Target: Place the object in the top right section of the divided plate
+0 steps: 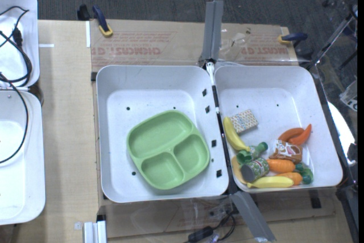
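Note:
A light green divided plate [168,149] lies in the left bin [114,122], tilted a little, with three sections and nothing in them. The right bin [284,97] holds several toy foods in its near half: a yellow banana [232,134], a small patterned block [244,120], an orange pepper [297,134], a carrot [281,166], a second banana [273,182], a green bottle [254,150], a small can [256,169] and a red and white packet [286,150].
A grey divider post [212,31] stands at the back between the two bins. Clamps [102,21] hold a cardboard sheet behind them. White containers with black cables [14,60] sit at the far left.

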Robot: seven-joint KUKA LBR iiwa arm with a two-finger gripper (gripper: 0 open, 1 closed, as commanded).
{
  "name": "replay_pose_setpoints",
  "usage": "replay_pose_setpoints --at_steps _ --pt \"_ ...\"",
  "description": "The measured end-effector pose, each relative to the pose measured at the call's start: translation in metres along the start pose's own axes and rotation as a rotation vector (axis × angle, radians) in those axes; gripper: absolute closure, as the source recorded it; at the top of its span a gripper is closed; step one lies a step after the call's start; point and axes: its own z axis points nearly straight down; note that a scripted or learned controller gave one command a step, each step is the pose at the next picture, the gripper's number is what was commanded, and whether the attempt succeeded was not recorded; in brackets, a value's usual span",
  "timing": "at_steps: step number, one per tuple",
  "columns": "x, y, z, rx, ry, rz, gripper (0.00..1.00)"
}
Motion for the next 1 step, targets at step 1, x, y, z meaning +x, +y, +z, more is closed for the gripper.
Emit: replay_pose_setpoints --at_steps 1 --pt "-0.0059 -0.0308 -0.0481 -0.001 -0.001 -0.361 1.00"
